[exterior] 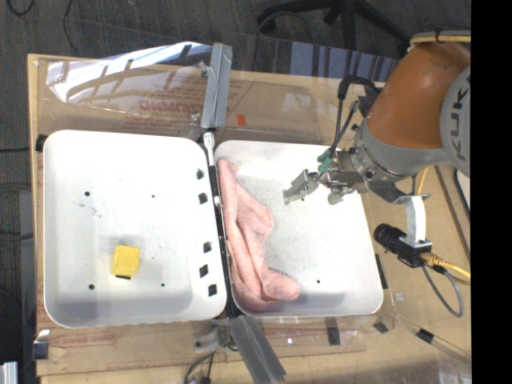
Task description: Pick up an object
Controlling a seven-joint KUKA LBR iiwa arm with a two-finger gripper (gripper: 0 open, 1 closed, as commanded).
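Camera view: fingers [314, 187] spread, holding nothing, above right bin [352, 294]; bench [320, 94] on dark carpet [120, 14].

High fixed camera, slanting down, both bins [120, 146]

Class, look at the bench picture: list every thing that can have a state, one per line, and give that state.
gripper: open, holding nothing, hovering over the right bin.
pink cloth: crumpled, lying along the right bin's left wall, untouched.
yellow block: lying flat in the left bin, apart from the walls.
left bin: upright on the bench, holds the block.
right bin: upright, holds the cloth.
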